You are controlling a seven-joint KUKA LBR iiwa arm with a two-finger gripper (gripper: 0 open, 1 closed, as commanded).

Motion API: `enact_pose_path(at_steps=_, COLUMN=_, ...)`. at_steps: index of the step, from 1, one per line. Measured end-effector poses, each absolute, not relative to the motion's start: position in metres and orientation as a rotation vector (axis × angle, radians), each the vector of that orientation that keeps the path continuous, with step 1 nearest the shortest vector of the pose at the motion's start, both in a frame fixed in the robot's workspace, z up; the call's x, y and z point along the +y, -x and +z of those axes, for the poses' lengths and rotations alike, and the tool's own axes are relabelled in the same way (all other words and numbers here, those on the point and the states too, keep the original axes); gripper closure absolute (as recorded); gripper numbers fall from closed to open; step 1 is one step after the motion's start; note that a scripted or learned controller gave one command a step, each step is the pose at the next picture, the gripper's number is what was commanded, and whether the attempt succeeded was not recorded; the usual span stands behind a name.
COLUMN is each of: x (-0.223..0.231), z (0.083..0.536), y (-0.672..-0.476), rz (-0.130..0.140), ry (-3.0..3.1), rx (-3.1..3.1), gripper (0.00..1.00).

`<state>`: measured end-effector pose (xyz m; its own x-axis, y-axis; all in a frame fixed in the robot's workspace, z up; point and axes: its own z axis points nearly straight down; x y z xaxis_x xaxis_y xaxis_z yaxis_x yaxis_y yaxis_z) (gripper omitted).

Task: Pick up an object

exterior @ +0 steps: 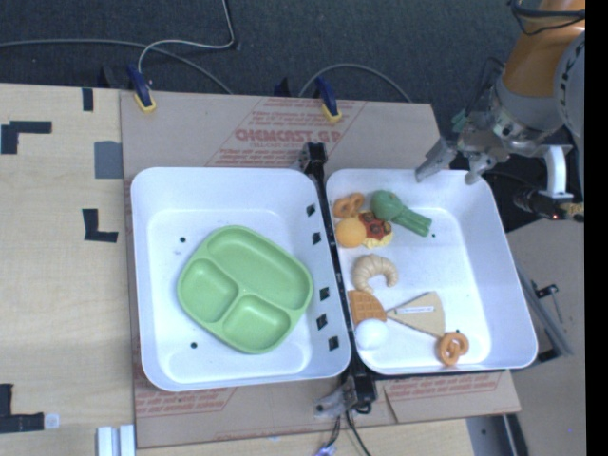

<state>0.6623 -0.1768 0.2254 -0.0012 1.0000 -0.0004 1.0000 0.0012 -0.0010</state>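
Observation:
My gripper (449, 168) hangs above the far right corner of the right bin (484, 255), its two fingers spread open with nothing between them. Inside that bin lie several toy foods: a green vegetable (399, 213), a small pretzel-like piece (348, 204), an orange-and-red piece (361, 229), a croissant (375, 271), a waffle piece (366, 305), a white egg (371, 333), a tan wedge (418, 313) and a pretzel (453, 348). All of them sit well below and left of the gripper.
The left bin (152, 255) holds a green divided plate (245, 289). Both bins rest on cardboard (275, 131) clamped at the back, with cables behind. A black divider (323, 245) runs between the bins.

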Motion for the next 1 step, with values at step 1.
enact_pose_path(at_steps=1, x=-0.1069, z=0.1675, y=-0.6680, rz=0.002, ry=2.217, rx=-2.222, gripper=0.00)
